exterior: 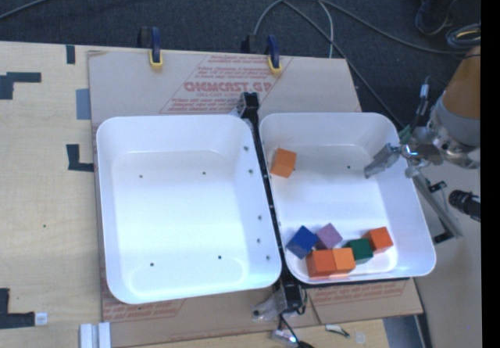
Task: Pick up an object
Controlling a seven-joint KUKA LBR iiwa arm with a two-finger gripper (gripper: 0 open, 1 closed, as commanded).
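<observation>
Blocks (336, 249) clustered at near edge of right bin (406, 206); none yet picked.

Nearest me, I read orange, blue, purple and green blocks touching one another, so a descent there risks nudging neighbours or snagging the bin wall. Farther back, a lone orange cube (283, 162) sits clear, beside the divider. The claw (383, 160) hovers over the right rim; I cannot tell its finger state. The left bin (105, 182) and clamps (155, 52) lie beyond.
</observation>
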